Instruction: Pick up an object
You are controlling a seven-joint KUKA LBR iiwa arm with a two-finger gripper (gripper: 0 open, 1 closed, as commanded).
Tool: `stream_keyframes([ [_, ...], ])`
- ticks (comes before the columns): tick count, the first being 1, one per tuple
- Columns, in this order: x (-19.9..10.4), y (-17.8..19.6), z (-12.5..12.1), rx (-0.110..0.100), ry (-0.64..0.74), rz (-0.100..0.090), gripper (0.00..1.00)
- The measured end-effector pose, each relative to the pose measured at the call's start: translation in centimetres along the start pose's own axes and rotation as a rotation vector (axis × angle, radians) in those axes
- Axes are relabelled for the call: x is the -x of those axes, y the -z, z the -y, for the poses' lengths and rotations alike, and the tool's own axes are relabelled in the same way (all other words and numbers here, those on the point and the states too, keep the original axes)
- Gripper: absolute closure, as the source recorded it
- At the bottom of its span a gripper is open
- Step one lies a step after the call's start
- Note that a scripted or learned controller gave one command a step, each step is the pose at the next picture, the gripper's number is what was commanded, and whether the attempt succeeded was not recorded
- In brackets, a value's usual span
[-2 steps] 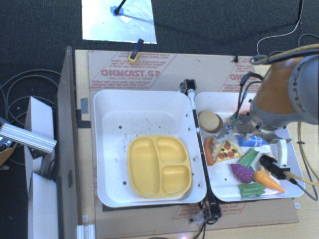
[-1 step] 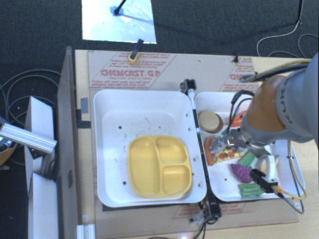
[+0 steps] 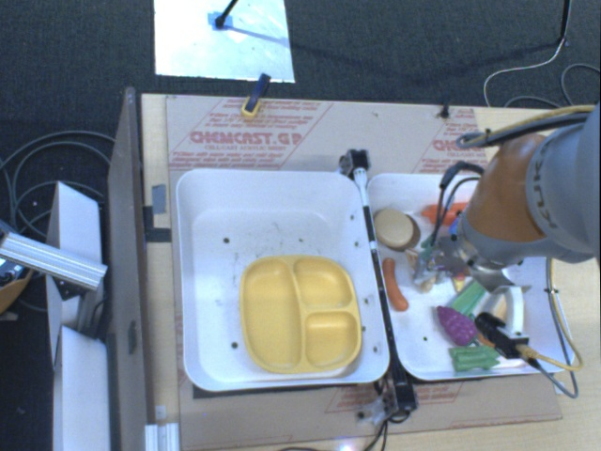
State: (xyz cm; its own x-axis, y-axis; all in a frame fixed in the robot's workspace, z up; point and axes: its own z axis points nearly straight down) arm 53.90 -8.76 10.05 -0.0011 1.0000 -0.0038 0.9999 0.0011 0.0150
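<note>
The right bin (image 3: pixel 413 369) holds several toy foods. A tan round piece (image 3: pixel 396 228) lies at its far left, and a thin orange stick (image 3: pixel 394 285) lies along the left wall. A purple piece (image 3: pixel 457 325) and two green pieces (image 3: pixel 467 299) (image 3: pixel 472 357) lie toward the front, with a pale yellow piece (image 3: pixel 516 308) to their right. An orange piece (image 3: pixel 439 212) shows at the back, partly behind the arm. My gripper (image 3: pixel 427 272) hangs low over the middle of this bin, between the tan piece and the purple piece, just right of the orange stick.
The left bin (image 3: pixel 202 252) holds a yellow divided plate (image 3: pixel 300 313). A black rod (image 3: pixel 368 224) runs along the divider between the bins. The grey and orange arm (image 3: pixel 526 200) covers the right bin's back right part. Cables lie on the floor around the bench.
</note>
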Motion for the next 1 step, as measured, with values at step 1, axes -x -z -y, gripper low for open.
stream_keyframes([
  [1,-1.49,8.91,1.20,-0.007,0.005,-0.004,1.00],
])
